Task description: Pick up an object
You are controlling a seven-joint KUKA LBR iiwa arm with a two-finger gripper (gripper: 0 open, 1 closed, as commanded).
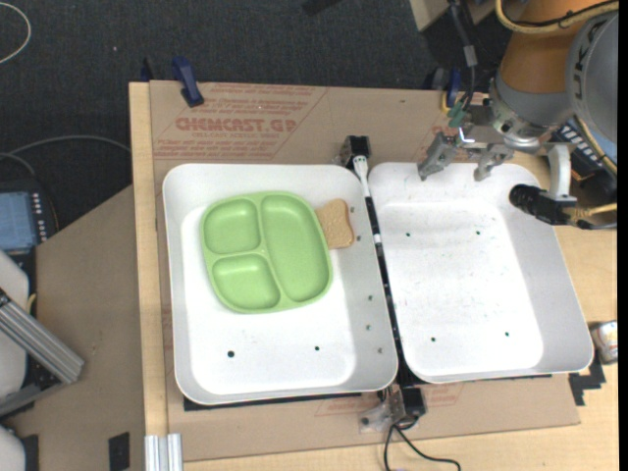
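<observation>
Left bin holds a green divided plate touching a tan cracker; end effector gapes open, holding nothing, over the right bin's far rim.

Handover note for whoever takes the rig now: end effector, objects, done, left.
End effector: open, nothing between its fingers, above the far rim of the right bin.
Objects: green divided plate lies flat in the left bin; tan cracker-like piece rests at the plate's right edge.
Done: nothing picked.
Left: the whole pick; both candidates are in the left bin, away from the arm.
</observation>
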